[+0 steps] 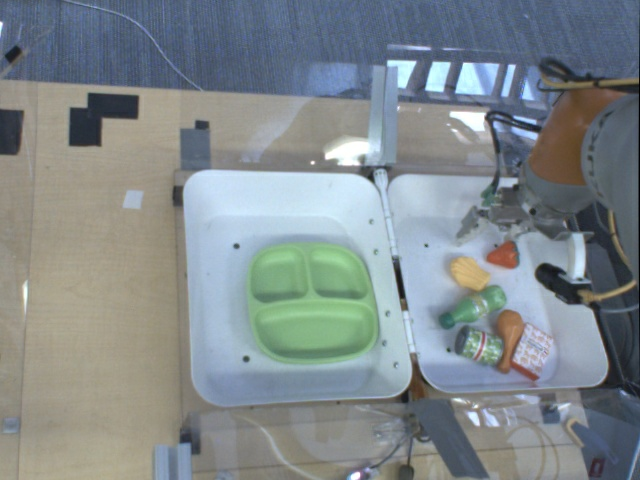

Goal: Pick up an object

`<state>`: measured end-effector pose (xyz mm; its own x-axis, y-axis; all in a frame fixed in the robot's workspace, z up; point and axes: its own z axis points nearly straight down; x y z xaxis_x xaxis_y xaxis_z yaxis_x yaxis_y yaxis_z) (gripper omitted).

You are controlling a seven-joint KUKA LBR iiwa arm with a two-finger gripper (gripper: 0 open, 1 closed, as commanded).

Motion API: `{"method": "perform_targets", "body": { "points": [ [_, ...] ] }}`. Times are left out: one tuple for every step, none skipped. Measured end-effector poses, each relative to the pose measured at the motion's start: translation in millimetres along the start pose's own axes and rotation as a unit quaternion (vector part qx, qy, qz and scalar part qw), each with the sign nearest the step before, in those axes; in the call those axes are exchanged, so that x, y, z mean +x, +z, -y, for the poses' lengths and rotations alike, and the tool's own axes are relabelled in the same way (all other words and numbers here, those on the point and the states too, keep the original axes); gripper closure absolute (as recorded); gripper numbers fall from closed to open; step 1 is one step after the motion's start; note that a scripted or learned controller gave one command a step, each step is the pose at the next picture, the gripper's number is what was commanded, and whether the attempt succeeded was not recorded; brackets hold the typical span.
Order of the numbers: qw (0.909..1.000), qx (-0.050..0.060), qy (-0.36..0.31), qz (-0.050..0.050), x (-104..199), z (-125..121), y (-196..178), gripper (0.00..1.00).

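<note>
The arm [590, 148] is cut off by the right edge. The red object [503, 256] is partly hidden below the gripper [490, 220]. The print on the small carton [533, 351] cannot be read.

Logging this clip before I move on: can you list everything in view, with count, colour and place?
bins: 2, white, side by side on the bench
divided plate: 1, light green, three compartments, middle of the left bin
yellow toy food: 1, yellow, centre of the right bin
red toy food: 1, red-orange, right bin, just below the gripper
green bottle: 1, green, lying on its side below the yellow piece
small can: 1, green and red label, near front of the right bin
orange piece: 1, orange-brown, right of the can
small box: 1, red and white, front right corner
black markers: several, black, on the bench top left
gripper: 1, grey, over the right bin's back part, nothing seen between its fingers
</note>
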<state>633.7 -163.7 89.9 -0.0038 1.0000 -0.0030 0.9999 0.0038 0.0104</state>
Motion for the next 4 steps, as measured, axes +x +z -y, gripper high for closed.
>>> {"method": "perform_targets", "body": {
  "points": [
    [1.0,-0.002,-0.001,-0.001,40,36,-2,0.0],
    [1.0,-0.004,0.0,-0.001,38,53,-3,0.0],
    [1.0,-0.006,-0.001,-0.002,41,50,-14,1.0],
    [1.0,0.002,-0.002,-0.001,98,3,-97,1.0]
  ]
}}
